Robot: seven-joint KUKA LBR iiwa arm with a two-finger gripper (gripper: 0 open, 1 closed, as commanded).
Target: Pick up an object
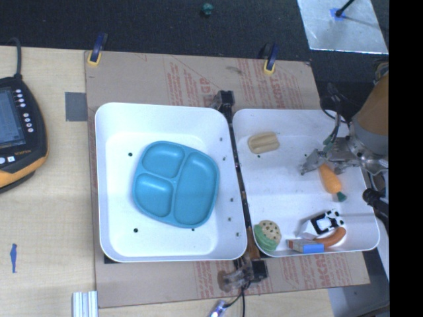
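Clearly, from the overhead camera I saw the gripper (322, 160) low in the right bin (284, 197), its fingers spread wide apart, holding nothing. The toy carrot (331, 179) lay just below-right of it, long axis slanting toward the bin's near-right corner.

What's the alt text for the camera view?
Gripper hangs low over the right bin at an orange carrot, with a tan block nearby. The left bin holds a blue divided plate.
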